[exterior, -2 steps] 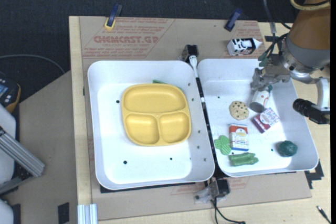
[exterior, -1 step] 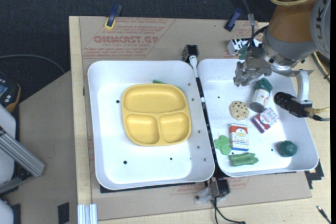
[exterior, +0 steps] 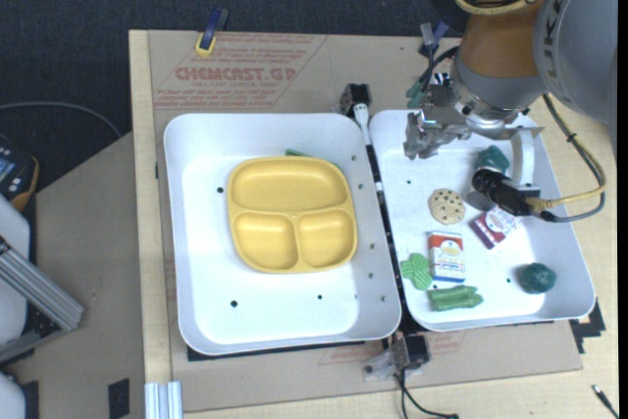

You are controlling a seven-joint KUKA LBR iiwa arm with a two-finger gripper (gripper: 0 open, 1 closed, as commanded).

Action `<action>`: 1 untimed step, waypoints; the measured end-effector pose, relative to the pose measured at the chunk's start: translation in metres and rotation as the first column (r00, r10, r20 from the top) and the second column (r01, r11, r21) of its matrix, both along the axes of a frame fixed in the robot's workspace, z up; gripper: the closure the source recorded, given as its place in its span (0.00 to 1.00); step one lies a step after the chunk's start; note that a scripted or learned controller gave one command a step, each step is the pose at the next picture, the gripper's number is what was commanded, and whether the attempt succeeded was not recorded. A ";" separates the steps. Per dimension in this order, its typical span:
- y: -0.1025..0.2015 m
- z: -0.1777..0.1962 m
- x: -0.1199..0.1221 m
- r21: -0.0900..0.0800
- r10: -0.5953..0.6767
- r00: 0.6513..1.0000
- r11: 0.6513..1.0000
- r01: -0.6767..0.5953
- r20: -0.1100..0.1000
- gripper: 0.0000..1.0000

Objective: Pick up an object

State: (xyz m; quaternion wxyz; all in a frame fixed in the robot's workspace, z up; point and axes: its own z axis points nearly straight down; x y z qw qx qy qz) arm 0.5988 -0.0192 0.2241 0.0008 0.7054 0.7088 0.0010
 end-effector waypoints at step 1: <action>0.052 -0.010 0.011 0.001 0.001 1.000 1.000 -0.001 0.000 1.00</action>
